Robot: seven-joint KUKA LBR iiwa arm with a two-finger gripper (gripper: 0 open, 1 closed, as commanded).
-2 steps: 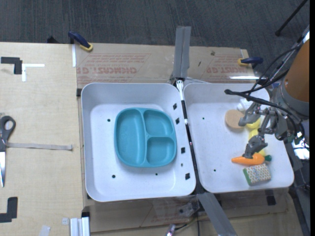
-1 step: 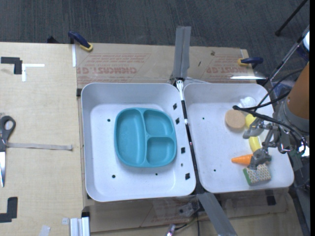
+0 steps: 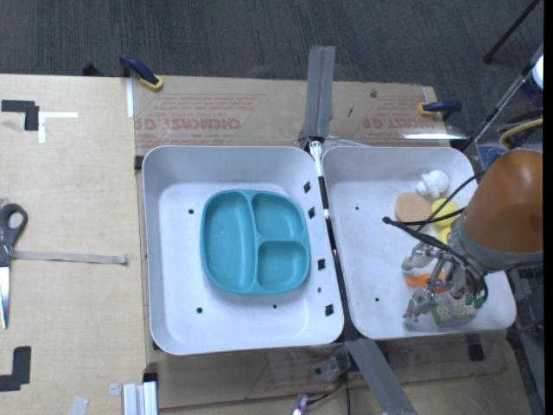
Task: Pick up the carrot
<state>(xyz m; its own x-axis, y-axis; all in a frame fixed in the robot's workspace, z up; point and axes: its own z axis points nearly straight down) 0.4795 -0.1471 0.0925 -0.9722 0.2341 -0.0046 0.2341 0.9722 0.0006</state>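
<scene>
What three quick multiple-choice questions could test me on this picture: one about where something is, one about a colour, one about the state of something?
1. Where is the blue tray?
A. In the left bin
B. In the right bin
C. On the cardboard outside the bins

2. What colour is the band on the arm above its wrist?
A. Green
B. Orange
C. Purple

3. What is in the blue tray's compartments?
A. Toy food in each
B. Scissors
C. Nothing

Answers:
1. A, the tray lies in the middle of the left bin.
2. B, the rounded band over the right bin is orange.
3. C, all three compartments show bare blue; the small items, the carrot among them, sit in the right bin by the gripper.
</scene>
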